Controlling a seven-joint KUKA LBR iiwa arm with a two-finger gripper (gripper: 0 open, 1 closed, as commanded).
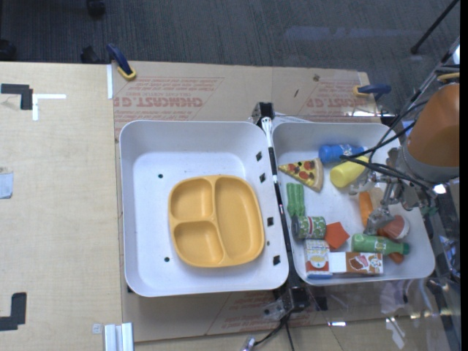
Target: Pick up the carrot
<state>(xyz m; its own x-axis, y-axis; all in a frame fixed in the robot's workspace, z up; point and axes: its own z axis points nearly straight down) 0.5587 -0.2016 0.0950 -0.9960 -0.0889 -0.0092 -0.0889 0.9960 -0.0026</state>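
Observation:
The carrot (364,208) is a small orange stick lying in the right bin (292,141), towards its right side, pointing roughly up and down the view. My gripper (380,214) hangs low over the bin, right beside the carrot on its right and touching or nearly touching it. The grey wrist and orange band reach in from the right above it. The gripper's body partly hides the carrot's right edge.
Around the carrot lie a yellow piece (347,174), a blue piece (338,152), a pizza slice (303,172), a green can (311,227), a green bottle (376,244), a red item (395,229) and small cartons (363,263). The left bin (139,196) holds a yellow divided plate (216,219).

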